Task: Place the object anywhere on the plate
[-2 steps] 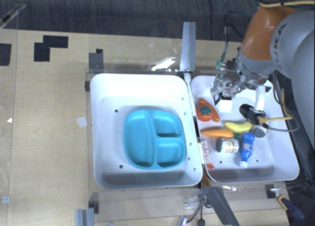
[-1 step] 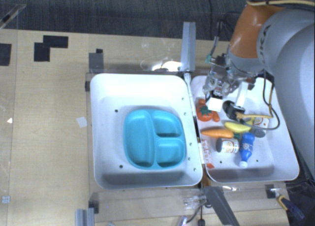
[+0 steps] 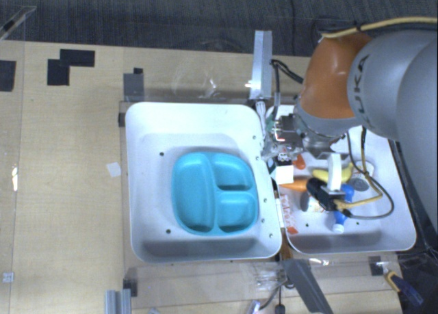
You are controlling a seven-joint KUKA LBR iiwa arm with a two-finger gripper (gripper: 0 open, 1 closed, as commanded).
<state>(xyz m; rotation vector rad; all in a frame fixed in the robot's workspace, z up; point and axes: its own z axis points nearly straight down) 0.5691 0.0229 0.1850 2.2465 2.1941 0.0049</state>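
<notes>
From above, the pale wood-grain bench point(image 3: 61, 169) bears two shallow white bins with rounded corners and a smooth, matt plastic look. The left bin point(image 3: 147, 169) holds the plate point(image 3: 198, 189), a glossy turquoise dish, squarish with soft corners. Raised ridges mould it into one long compartment on the left and two smaller ones on the right. It lies flat in the middle of that bin.

The arm point(image 3: 390, 80), a bulky smooth grey shell with an orange band, reaches over the right bin point(image 3: 383, 230). Its gripper point(image 3: 279, 148) hangs at that bin's upper left corner, just beside the wall between the two bins. Whether the gripper is spread, closed or holding anything cannot be told, as wiring and metal parts crowd it.

The loose things all lie in the right bin, apart from the plate. An orange tapered piece point(image 3: 295, 185) lies near the gripper, with a yellow curved piece point(image 3: 347, 168) and a small blue round piece point(image 3: 358, 186) further right.
</notes>
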